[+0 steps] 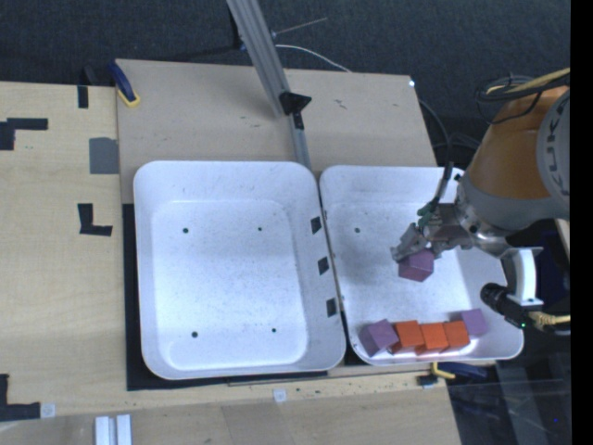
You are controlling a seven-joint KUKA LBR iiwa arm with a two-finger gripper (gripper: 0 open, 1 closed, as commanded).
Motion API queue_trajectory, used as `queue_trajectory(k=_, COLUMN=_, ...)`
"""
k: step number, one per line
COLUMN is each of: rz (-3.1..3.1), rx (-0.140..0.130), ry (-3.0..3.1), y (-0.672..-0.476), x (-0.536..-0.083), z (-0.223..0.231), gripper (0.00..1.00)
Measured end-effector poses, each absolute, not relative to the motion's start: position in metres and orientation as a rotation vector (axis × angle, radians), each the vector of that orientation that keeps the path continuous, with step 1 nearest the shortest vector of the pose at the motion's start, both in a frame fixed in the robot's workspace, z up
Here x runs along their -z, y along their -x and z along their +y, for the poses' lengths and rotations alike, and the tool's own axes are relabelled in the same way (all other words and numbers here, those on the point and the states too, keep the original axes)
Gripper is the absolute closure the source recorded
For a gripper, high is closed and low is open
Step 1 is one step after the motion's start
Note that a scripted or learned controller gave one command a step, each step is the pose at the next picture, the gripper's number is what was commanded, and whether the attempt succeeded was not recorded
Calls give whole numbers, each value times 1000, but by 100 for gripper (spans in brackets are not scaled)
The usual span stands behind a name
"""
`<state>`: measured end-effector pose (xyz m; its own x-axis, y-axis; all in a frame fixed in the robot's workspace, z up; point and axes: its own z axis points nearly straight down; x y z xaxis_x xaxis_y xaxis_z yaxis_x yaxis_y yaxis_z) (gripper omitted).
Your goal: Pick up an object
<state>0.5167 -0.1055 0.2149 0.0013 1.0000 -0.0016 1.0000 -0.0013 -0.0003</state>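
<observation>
Risk of slip: hand [419, 247] over right bin [371, 188], purple block [417, 266] right at fingertips, grip state impossible to tell, block maybe only edge-pinched and likely to drop near the block row [422, 335] on lift.

bins [232, 179]: white, dark-speckled | blocks: 3 purple [417, 266], 3 orange [431, 336] | arm [519, 160]: orange band, grey

we look down from 1 fixed camera above the bench [232, 109], tilted at a slant, far enough to take in both white bins: left bin [148, 248], right bin [371, 188]. the arm [514, 170] enters from the right.
</observation>
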Motion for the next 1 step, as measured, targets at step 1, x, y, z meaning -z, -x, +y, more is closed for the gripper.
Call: queue_trajectory(k=1, rz=2231, rx=4, ry=-2218, y=-536, x=-190, z=-52, gripper=100)
